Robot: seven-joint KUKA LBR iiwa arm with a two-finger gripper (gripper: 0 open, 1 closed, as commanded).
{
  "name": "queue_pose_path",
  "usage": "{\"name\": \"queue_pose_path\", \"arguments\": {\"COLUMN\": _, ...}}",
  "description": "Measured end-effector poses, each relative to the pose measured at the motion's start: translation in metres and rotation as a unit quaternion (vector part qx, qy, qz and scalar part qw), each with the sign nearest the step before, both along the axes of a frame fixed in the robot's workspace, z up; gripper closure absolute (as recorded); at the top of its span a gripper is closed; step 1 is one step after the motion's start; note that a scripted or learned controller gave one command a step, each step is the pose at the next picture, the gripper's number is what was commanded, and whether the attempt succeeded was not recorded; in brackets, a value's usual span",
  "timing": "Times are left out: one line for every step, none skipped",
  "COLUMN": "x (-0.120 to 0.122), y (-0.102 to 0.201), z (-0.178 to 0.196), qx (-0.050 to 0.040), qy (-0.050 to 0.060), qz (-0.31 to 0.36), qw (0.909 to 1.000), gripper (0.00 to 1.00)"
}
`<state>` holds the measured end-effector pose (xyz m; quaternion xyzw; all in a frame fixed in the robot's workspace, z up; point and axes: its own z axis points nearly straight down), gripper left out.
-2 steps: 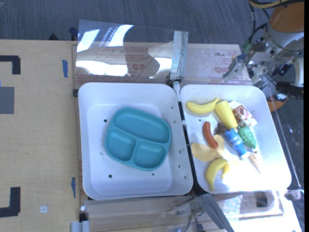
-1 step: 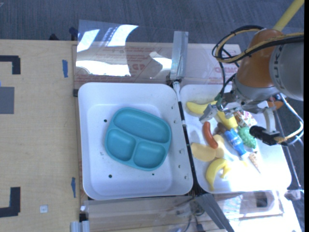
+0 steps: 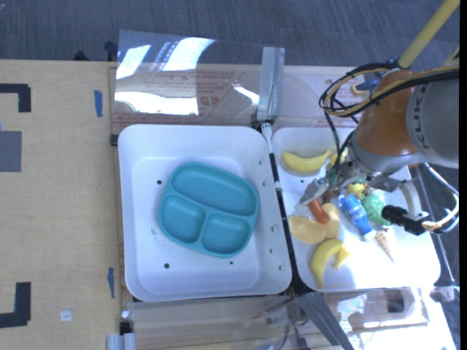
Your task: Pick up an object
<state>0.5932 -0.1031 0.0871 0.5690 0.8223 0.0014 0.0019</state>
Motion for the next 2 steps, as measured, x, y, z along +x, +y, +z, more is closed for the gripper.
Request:
{"name": "queue_pose_path", "arguments": {"x": 0.003, "y": -0.001, "z": 0.013, "qx": -0.0008, "qy": -0.005, "qz": -0.001, "qw": 1.0, "gripper": 1.0}}
{"name": "queue_pose_path", "arguments": {"x": 0.046, "y": 0.043, "z": 0.103, "qx": 0.0008, "qy": -0.003, "qz": -0.083, "qw": 0.9965, "gripper": 1.0}}
